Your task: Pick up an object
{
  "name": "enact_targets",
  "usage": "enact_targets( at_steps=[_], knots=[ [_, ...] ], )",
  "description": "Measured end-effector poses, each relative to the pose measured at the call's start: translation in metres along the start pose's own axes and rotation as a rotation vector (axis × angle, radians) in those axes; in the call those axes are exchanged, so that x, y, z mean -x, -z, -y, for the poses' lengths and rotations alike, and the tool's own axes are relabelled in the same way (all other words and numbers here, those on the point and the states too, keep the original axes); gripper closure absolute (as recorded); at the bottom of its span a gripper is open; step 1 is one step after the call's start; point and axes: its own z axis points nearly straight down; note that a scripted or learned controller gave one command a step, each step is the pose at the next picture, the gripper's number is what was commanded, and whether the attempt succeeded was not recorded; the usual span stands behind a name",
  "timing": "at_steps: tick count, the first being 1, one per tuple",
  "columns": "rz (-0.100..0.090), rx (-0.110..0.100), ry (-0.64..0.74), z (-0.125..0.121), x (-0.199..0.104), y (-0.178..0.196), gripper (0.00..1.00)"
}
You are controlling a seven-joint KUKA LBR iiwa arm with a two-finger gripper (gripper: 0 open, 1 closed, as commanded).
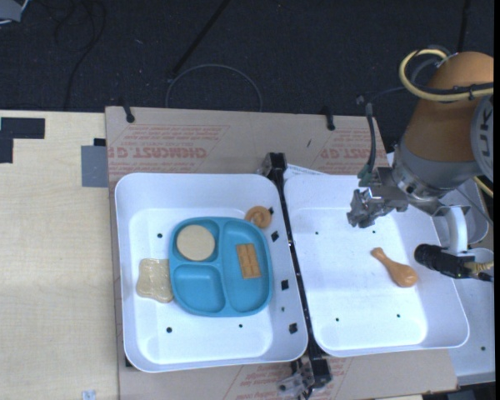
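Right shallow white bin (pixel 350 311) is where the action is; the grey arm with the orange band (pixel 450 132) comes in from the right and hangs its claw (pixel 362 213) over that bin's far part; can't tell whether the claw is wide or narrow, nothing seen in it. Only loose thing there: tan drumstick-shaped toy (pixel 395 267), flat on the bin floor, nearer and to the right of the claw, near but apart from it; long axis runs on a diagonal, thin end up-left toward the claw, fat end down-right. My read: the claw needs a short shift toward the near right, then down, closing across the thin neck; bare floor all round it, nothing in the way.

Left shallow white bin (pixel 142 340) is well apart; it holds a blue three-compartment plastic tray (pixel 204 294) with a round tan disc (pixel 195 242) and a tan rectangular cracker (pixel 248 261) in separate compartments; pale beige toast slice (pixel 154 280) touches the tray's left edge; small brown round pastry (pixel 257 217) sits at its top right corner.
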Motion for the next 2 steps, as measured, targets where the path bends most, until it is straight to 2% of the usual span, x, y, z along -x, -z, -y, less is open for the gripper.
enact_targets(
  at_steps=[1,2],
  knots=[
    [0.0,-0.002,0.001,0.024,-0.047,-0.003,1.0],
    [0.0,-0.003,0.001,0.034,-0.1,-0.019,1.0]
  ],
)
